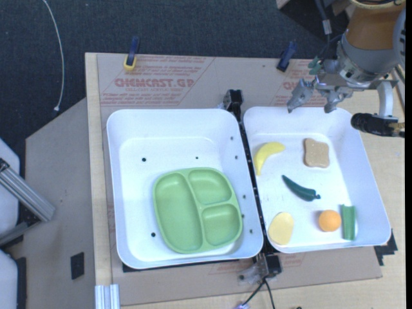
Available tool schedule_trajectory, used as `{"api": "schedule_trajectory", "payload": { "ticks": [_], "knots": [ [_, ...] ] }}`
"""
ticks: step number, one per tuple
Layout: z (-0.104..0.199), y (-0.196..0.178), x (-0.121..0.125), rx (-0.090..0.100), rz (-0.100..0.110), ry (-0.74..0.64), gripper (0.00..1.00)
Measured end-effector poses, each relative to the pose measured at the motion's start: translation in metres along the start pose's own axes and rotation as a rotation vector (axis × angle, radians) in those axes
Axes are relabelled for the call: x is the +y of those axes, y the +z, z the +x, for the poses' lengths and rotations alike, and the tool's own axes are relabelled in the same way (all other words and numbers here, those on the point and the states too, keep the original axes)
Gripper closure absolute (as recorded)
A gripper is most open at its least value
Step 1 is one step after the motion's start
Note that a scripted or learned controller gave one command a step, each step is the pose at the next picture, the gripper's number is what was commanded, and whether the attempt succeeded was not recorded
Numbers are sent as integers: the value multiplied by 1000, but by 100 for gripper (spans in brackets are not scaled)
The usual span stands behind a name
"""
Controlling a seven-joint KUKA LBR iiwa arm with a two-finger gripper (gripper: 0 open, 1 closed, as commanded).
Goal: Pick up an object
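Left bin (122, 172): white, shallow, left-centre of the frame; holds a green divided tray (196, 208) with three compartments, lying toward its lower right.
Bench board (161, 79): pale brown, red "CHEMCAST" lettering along the upper part.
Clamps: yellow clamp (131, 53) at the board's upper-left edge; blue clamp (286, 55) at its upper-right edge.
Floor (193, 11): dark carpet across the top of the frame.
White cable (58, 44): curves through the upper left.

arm (373, 18) cut off by top edge, board lettering blurred
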State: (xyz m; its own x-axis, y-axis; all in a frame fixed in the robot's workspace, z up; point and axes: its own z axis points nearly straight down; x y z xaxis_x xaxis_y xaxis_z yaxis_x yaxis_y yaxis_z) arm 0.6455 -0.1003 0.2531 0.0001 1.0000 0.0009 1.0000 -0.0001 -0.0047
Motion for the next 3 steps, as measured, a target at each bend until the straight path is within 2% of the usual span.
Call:
{"api": "schedule_trajectory", "payload": {
  "ticks": [1, 3],
  "knots": [
    [0, -2, 1, 0, -4, -1, 0],
    [4, 91, 14, -1, 1, 0, 0]
  ]
}}
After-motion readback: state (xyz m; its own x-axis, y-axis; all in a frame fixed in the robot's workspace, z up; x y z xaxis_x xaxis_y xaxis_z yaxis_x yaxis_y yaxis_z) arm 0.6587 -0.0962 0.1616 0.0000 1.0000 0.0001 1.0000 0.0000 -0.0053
